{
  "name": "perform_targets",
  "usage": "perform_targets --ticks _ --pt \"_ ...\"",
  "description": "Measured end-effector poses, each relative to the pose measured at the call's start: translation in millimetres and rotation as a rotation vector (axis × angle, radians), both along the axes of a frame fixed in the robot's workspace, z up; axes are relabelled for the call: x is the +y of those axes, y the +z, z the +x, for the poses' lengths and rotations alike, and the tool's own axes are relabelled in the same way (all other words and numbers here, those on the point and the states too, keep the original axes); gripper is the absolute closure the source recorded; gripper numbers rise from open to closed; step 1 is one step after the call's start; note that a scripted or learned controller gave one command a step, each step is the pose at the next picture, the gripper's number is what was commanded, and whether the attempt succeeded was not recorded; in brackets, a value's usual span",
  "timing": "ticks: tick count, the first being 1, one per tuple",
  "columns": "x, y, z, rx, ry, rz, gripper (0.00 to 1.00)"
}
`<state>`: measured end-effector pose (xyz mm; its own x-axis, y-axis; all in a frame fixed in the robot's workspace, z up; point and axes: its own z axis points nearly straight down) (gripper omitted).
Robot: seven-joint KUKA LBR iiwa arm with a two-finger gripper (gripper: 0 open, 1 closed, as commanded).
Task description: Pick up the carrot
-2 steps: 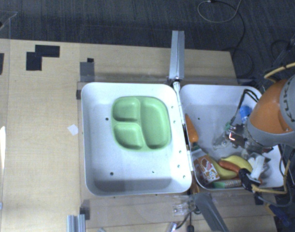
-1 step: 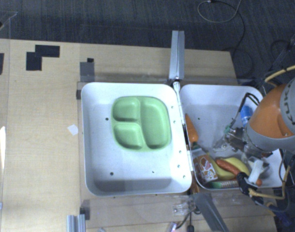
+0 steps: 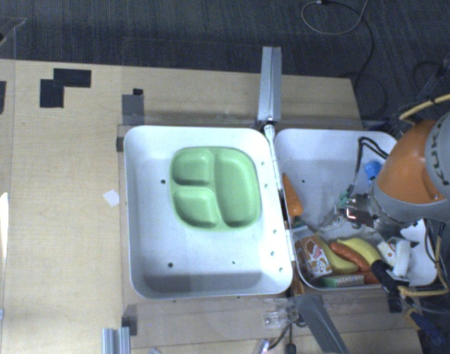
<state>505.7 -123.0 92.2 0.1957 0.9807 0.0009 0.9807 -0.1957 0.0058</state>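
We see the carrot (image 3: 291, 196) lying against the left wall of the right bin (image 3: 321, 150), a slim orange shape running along the divider between the two bins, about midway down that wall. The arm (image 3: 417, 172) reaches in from the right, its orange band over the bin's right side, and the pincer (image 3: 348, 211) hangs low over the middle of the right bin, well to the right of the carrot and apart from it; we cannot tell how the pincer stands, because the wrist and cables blur it. Near the bin's front wall lies a cluster of toy food: a banana (image 3: 359, 250), a red sausage-like piece (image 3: 344, 253) across it, and a brown packet (image 3: 314, 255). The left bin (image 3: 147, 220) holds a green divided plate (image 3: 215, 186) on the wooden surface (image 3: 55, 220).
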Motion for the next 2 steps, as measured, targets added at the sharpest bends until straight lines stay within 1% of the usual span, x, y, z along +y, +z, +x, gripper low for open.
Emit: perform_targets --ticks 1,2 --pt "1.1 11.4 2.2 -0.005 0.002 0.002 1.00" --pt "-69.3 105.5 63.1 0.001 -0.040 -0.001 1.00"
